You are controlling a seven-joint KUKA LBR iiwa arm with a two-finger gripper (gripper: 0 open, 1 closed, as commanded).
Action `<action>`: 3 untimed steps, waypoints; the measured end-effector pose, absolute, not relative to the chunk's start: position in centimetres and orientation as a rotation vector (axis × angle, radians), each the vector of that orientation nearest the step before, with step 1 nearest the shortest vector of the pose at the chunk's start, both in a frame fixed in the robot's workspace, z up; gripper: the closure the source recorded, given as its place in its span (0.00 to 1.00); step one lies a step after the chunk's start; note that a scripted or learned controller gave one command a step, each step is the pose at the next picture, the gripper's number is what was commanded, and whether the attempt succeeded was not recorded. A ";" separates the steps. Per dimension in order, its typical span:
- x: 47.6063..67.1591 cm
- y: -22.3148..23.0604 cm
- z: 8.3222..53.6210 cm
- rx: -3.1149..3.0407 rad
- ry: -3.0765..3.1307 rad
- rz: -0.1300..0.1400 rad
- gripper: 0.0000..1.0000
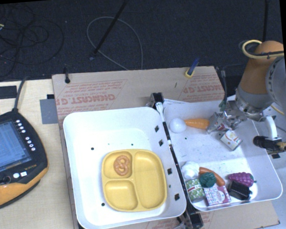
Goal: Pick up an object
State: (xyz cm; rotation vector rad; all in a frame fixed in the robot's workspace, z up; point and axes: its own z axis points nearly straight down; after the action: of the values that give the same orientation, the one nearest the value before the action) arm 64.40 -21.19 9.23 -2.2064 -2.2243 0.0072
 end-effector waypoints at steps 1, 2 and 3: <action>64.4 -16.2 8.6 -2.217 -2.221 0.003 1.00; 61.0 -15.3 10.5 -2.219 -2.214 0.007 1.00; 59.0 -7.0 18.5 -2.215 -2.220 0.006 1.00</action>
State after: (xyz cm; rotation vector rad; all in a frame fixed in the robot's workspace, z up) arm 58.99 -6.98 18.47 -2.2151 -2.2201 0.0056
